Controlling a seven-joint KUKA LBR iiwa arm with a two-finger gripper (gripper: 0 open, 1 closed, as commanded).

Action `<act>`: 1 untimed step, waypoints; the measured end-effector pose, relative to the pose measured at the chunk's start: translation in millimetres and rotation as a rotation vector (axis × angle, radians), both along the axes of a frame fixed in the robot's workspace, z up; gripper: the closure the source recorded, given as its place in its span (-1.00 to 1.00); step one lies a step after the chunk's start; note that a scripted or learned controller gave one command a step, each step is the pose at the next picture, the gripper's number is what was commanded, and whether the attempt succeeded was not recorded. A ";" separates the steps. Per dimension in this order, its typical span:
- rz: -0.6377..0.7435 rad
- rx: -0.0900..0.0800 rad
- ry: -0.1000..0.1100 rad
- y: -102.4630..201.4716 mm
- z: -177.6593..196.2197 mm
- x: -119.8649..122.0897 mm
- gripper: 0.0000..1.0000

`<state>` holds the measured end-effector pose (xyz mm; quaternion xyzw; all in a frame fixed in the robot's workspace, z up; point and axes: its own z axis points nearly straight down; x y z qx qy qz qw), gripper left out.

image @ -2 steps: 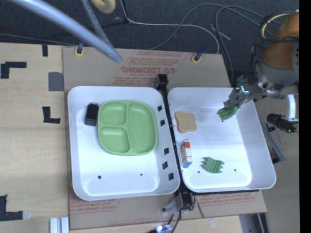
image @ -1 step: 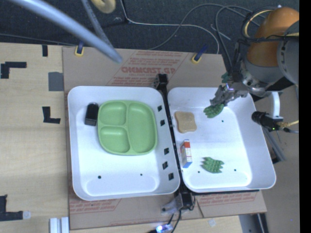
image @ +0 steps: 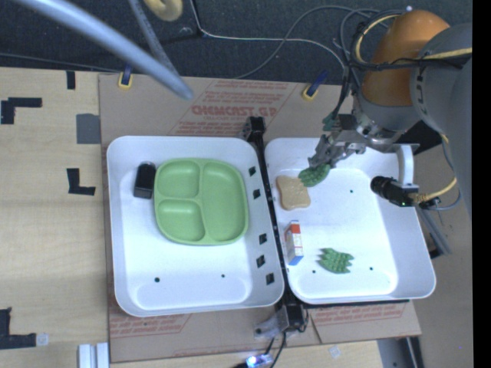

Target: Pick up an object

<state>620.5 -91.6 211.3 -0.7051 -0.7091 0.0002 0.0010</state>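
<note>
My gripper (image: 319, 167) hangs over the back left part of the right bin (image: 383, 228), reaching in from the right. A dark green leafy piece (image: 313, 177) sits between its fingertips, and the gripper is shut on it. Just below and left of it a tan biscuit-like piece (image: 292, 193) lies on the bin floor. A small red and white box (image: 294, 243) rests near the bin's left wall. A second green leafy piece (image: 335, 261) lies toward the front.
The left bin (image: 130, 267) holds a light green divided plate (image: 201, 202) and a small black block (image: 144, 180) at the plate's left. A black divider with clips (image: 265, 205) runs between the bins. Cables trail behind the right bin.
</note>
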 end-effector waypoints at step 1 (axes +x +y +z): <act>-0.001 0.000 0.000 46.0 6.8 -1.7 1.00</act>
